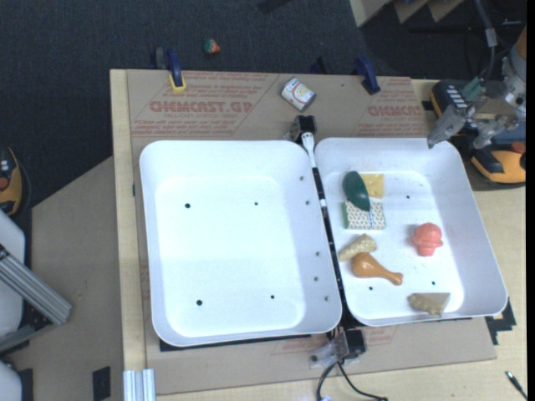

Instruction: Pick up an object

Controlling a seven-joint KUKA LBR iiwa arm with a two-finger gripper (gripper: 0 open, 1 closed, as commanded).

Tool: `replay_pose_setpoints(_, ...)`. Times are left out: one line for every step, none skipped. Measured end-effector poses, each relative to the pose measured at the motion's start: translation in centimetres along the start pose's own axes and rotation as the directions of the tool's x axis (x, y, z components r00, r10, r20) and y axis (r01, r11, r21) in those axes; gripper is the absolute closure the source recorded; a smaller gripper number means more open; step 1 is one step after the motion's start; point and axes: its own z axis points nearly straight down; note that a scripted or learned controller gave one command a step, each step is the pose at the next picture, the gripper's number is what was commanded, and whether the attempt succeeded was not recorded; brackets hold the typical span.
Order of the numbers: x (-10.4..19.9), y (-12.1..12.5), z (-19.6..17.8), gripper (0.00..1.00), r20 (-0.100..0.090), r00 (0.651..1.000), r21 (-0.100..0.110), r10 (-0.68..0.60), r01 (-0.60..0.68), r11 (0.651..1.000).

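Bright, even overhead light; the white bins (pixel 234 161) glare slightly; shadows soft; edges mildly blurred, grainy.

Two bins of smooth white plastic with a faint sheen: left bin (pixel 226 241); right bin (pixel 468 215); both rest on a matt brown board (pixel 242 105), cardboard-like, printed in red at 12 o'clock; blue plastic-looking clamps (pixel 175 67) grip its far edge. In the right bin: dark green object (pixel 357 190), smooth and slightly glossy; red object (pixel 427 238), matt plastic in look; orange-brown drumstick shape (pixel 376 268), smooth, lightly glossy; tan lump (pixel 430 303) at 5 o'clock, rough-surfaced; patterned block (pixel 366 216), matt. Gripper (pixel 443 128) at 2 o'clock, dull grey metal; floor (pixel 84 23) dark, carpet-like, rough.
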Motion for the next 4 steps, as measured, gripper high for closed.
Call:
replay_pose_setpoints(9.0, -0.2, 18.8, 0.0, -0.005, 1.0, 0.006, -0.005, 0.005, 1.0)
replay_pose_setpoints(8.3, 0.2, 16.5, 1.0, 0.004, 1.0, -0.011, 0.0, 0.0, 1.0)
replay_pose_setpoints(8.3, 0.2, 16.7, 0.0, 0.003, 1.0, -0.009, 0.0, 0.0, 1.0)
replay_pose_setpoints(10.4, 2.7, 18.1, 0.0, 0.0, 1.0, -0.004, -0.002, 0.002, 1.0)
